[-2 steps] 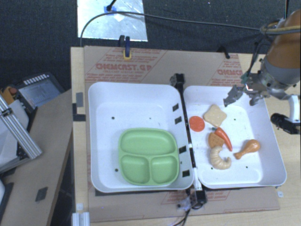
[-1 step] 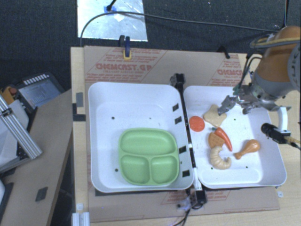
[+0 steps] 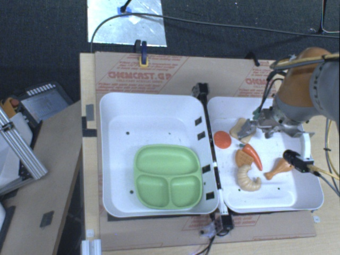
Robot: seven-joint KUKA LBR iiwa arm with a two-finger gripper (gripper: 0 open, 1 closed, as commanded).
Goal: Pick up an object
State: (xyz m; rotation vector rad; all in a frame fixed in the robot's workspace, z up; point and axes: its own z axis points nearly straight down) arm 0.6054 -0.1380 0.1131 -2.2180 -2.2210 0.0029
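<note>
A cardboard-topped bench (image 3: 159, 73) on dark carpet (image 3: 42, 31) bears two white bins. The left bin (image 3: 114, 142) holds a green tray (image 3: 167, 175). In the right bin (image 3: 305, 195) lie a tomato (image 3: 222, 139), carrot (image 3: 249, 156), shrimp (image 3: 247, 177) and drumstick (image 3: 279, 168). The gripper (image 3: 249, 128) hangs over a tan piece (image 3: 237, 127); its grip can't be told.

The arm (image 3: 311, 86) is cut off by the right edge. The gripper (image 3: 249, 129) fingertips (blurred, dark) cannot be told apart.

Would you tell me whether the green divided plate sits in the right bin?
No, the green divided plate lies in the left bin.
</note>
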